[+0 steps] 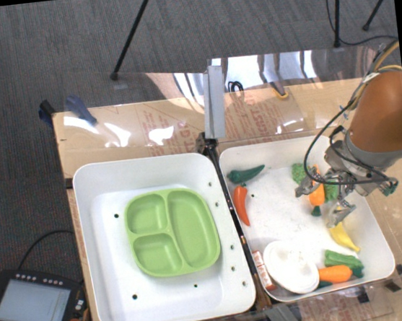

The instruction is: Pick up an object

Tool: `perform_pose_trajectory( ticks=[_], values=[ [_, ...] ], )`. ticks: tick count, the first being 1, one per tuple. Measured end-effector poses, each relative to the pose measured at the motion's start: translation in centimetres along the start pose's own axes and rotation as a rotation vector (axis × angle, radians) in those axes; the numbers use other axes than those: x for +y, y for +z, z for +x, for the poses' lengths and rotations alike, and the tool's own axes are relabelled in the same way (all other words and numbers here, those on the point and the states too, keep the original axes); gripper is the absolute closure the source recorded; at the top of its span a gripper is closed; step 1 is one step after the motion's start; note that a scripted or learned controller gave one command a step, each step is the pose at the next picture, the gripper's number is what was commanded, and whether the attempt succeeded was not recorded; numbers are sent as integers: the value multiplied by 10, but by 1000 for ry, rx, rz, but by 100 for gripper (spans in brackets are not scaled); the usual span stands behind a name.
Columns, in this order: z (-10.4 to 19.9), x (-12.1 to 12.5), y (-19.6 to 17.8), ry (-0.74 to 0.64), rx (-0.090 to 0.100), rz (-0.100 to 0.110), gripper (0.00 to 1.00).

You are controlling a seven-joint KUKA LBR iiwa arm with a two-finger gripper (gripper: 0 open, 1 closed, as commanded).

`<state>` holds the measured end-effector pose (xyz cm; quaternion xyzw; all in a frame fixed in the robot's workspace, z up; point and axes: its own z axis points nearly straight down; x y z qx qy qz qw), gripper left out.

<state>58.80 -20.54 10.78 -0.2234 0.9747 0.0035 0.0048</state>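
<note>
No text, label, brand, number or sign is legible. Faint reddish print runs across the bench surface (254, 117) at 12 o'clock of the bins, but glare and blur make every character unreadable.

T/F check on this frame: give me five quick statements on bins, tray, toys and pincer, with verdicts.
1. The green tray lies in the left bin. True.
2. The tray holds toy vegetables. False: its compartments are bare.
3. A white plate sits in the right bin. True.
4. The orange pepper lies by the right bin's right wall. False: it is near the left wall.
5. The pincer is over the left bin. False: it is over the right bin, near the yellow toy.
</note>
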Motion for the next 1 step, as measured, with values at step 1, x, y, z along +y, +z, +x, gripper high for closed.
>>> perform_pose_trajectory(
  ticks=[1],
  values=[
    [14, -3, 20, 116, 9, 3, 0]
  ],
)
